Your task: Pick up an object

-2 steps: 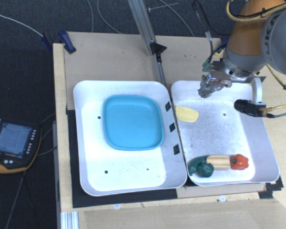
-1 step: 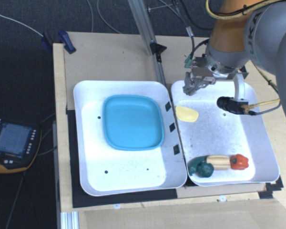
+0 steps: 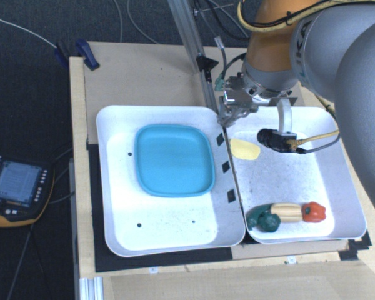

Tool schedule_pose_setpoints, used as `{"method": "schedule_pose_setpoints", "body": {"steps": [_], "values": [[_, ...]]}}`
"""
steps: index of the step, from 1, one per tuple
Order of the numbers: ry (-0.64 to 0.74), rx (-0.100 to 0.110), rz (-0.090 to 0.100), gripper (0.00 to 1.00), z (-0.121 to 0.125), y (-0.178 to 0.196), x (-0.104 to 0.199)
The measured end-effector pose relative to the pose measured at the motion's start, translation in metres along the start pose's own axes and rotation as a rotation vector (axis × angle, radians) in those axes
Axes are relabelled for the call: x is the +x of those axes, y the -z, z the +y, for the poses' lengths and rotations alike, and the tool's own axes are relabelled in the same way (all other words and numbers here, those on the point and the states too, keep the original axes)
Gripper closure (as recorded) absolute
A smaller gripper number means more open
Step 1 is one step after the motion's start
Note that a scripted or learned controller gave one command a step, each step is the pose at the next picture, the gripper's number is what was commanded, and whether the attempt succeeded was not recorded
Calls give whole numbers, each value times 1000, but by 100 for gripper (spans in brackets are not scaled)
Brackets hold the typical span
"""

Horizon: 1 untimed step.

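Blue plate (image 3: pixel 175 160): largest pickable item, lying flat in the left bin (image 3: pixel 112 230), towards its far side. It is a rounded square with no clear long axis.

Tan roll (image 3: pixel 286 212): right bin (image 3: pixel 347 186), against the near wall, long axis running left-right across the view. A green lump (image 3: pixel 264 220) touches its left end and a red ball (image 3: pixel 313 212) its right end (the three form one row).

Yellow piece (image 3: pixel 245 149): right bin, far-left part, just beside the divider. It is a flat oval whose long axis runs roughly left-right, with the right end dipping slightly towards the camera.

Gripper (image 3: pixel 230 116): over the far-left corner of the right bin, at the divider, near the yellow piece but apart from it. How wide it is open cannot be told from this angle, nor whether it grasps anything.
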State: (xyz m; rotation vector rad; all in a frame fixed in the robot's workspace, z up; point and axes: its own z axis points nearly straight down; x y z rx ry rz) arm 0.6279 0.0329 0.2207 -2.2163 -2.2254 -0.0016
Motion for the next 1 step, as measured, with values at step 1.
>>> {"method": "schedule_pose_setpoints", "body": {"steps": [1], "values": [[1, -1, 0, 100, 3, 16, 49]]}}
